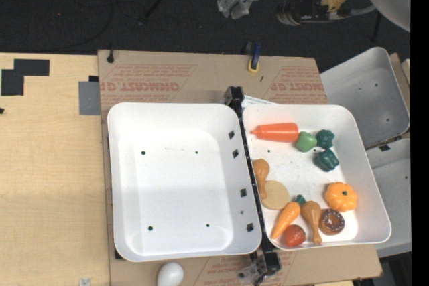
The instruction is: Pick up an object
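The right bin [358,144] holds several toy foods. A long orange carrot [275,132] lies at its far side, next to a light green pepper [305,141] and two dark green pieces [326,149]. Nearer the front are an orange pumpkin [340,197], a brown donut [332,222], a drumstick [312,216], a small carrot [286,218], a red tomato [293,235], a beige disc [275,194] and a tan piece [260,170]. My gripper [236,7] hangs high beyond the far edge of the bins, well away from all the objects.
The left bin [124,177] sits beside the right one, joined by a black divider with clips [242,164]. A white ball [170,274] rests on the cardboard in front of the left bin. A blue-and-yellow clamp [254,58] stands at the cardboard's far edge.
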`<action>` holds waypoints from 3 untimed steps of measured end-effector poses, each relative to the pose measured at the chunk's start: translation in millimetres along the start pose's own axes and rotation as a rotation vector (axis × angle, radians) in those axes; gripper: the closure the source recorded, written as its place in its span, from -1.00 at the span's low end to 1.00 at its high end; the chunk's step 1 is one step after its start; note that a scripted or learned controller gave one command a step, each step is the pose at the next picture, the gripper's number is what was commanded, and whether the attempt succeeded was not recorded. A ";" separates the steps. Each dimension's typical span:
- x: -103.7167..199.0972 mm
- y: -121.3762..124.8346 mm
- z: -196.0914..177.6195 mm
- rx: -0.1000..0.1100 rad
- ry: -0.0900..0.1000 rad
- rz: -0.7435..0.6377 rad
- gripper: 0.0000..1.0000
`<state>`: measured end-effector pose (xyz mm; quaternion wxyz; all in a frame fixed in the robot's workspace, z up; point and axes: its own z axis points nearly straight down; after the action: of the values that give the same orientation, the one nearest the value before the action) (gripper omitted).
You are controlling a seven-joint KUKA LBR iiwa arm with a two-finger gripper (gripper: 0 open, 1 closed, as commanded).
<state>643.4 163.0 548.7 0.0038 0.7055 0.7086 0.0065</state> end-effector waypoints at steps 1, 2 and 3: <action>-28.9 -2.1 116.2 0.030 -0.008 0.007 1.00; -32.1 -10.7 3.6 0.007 -0.003 0.001 1.00; -30.0 -8.5 175.6 0.036 -0.008 0.004 1.00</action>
<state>637.7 133.6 372.9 -0.0058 0.7069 0.7072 -0.0091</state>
